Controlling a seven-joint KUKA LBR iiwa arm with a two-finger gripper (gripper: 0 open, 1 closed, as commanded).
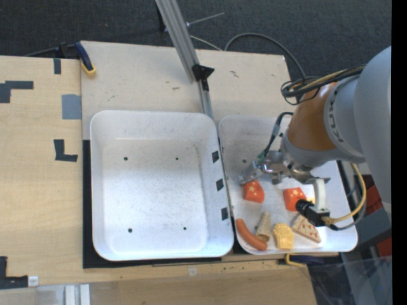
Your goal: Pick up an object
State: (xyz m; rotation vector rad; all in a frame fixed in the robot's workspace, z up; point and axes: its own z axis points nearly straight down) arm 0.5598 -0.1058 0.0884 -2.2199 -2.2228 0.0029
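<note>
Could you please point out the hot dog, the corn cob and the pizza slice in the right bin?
hot dog (251, 234): camera view, middle of the sausage.
corn cob (283, 236): camera view, centre of the yellow kernels.
pizza slice (307, 230): camera view, middle of the wedge.

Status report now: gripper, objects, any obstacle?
Gripper low in right white bin, nothing seen held. Red block with yellow star just below it, untouched. Orange sausage, yellow corn nearby, not blocking.
</note>
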